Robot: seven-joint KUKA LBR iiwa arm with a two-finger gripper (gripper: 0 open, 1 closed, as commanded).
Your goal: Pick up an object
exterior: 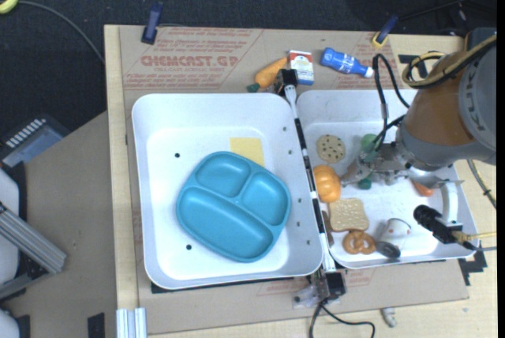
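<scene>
My gripper [369,169] is down inside the right bin [347,103], near its middle. A green item [368,144] lies just behind the gripper and a small teal piece [364,183] just in front of it. To its left lie a round cookie [331,147] and an orange [327,183]. A slice of toast [348,214], a pretzel [359,243] and a grey-and-white item [394,230] sit nearer the front. A small orange piece [424,188] shows under the wrist.
The left bin [150,170] holds a blue divided plate [233,204] and a yellow cheese slice [248,148]. Behind the bins, on the board, lie a carrot [271,72], a small carton [301,66] and a blue bottle [345,61].
</scene>
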